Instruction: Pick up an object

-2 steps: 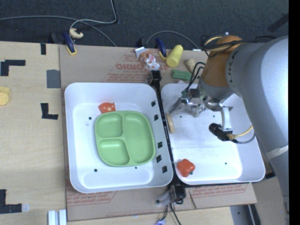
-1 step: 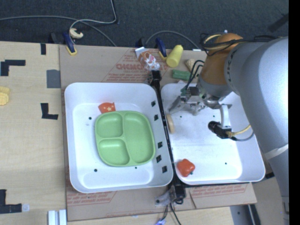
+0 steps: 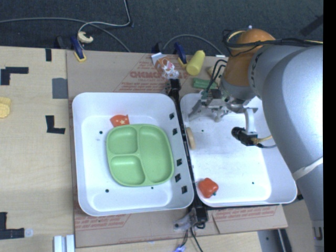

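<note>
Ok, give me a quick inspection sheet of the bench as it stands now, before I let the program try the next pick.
Surface: two shallow white bins, left bin and right bin, side by side on a cardboard sheet.
Job's things: green divided plate and a small orange piece in the left bin; red-orange object near the right bin's front left corner; a small tan piece at its left wall.
Clutter: yellow object and a small printed packet behind the bins.
End effector: low over the back of the right bin; grip state unclear.
Cables: black cable across the dark floor; wires by the wrist.
Surroundings: wooden bench with black tape marks.
</note>
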Controlling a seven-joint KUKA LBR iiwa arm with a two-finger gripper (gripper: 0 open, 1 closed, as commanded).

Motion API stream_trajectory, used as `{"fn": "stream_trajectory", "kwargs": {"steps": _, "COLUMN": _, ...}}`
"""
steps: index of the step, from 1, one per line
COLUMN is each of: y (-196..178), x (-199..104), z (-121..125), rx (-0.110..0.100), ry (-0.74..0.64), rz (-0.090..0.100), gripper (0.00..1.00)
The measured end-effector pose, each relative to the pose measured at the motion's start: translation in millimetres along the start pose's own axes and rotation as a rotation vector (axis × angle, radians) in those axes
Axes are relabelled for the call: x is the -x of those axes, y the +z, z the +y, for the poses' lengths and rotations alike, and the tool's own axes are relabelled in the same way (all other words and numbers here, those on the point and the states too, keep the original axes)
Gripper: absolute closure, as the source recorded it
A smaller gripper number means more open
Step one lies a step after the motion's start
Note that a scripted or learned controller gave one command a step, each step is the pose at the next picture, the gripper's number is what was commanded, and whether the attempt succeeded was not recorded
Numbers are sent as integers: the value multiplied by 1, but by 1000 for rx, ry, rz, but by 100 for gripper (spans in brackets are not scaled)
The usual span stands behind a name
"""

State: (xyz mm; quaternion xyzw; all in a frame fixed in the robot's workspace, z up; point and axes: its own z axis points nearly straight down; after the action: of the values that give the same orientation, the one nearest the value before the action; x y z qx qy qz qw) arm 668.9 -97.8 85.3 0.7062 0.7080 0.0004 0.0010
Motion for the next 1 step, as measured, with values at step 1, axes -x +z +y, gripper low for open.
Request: {"fn": "stream_trajectory", "kwargs": {"steps": 1, "y": -1, "x": -2, "z": -39, "rx": 0, "ry": 1, "rz": -1, "gripper": 0}}
